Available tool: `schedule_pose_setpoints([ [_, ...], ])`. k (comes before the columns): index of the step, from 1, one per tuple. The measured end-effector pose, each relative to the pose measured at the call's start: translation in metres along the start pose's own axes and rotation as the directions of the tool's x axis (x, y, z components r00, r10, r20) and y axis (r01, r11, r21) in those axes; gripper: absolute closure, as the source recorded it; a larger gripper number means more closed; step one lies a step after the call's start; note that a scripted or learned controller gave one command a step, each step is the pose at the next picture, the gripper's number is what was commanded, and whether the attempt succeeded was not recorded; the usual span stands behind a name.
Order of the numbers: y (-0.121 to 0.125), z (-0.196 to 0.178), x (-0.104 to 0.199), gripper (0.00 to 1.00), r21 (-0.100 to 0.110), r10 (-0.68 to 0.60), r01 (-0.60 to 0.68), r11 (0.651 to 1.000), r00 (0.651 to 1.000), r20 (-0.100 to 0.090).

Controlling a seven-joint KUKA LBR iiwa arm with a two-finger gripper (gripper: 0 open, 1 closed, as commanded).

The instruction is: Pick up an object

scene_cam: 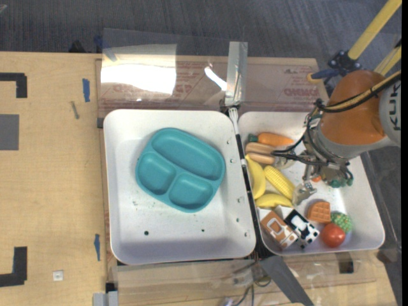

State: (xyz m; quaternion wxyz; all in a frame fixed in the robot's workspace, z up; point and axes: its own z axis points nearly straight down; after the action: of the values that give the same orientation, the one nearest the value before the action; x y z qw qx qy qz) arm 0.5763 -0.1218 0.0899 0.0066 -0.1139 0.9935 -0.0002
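Note:
The right bin holds several toy foods: a carrot, a hot dog, a banana, a corn cob, an orange wedge, a tomato, a green piece, a brown box and a black-and-white item. My gripper hangs low in this bin, just right of the corn and above the orange wedge. Nothing visibly sits in its grasp. The orange-banded wrist covers the bin's upper right part.
A teal divided plate lies in the left bin. A ridge separates the two bins. A clear panel stands behind them. Wooden bench surface stretches to the left.

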Motion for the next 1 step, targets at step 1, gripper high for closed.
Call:
schedule_pose_setpoints([
  [1,-0.0003,-0.0135,-0.0045,1.0,0.005,-0.002,0.002,1.0,1.0,0.014],
])
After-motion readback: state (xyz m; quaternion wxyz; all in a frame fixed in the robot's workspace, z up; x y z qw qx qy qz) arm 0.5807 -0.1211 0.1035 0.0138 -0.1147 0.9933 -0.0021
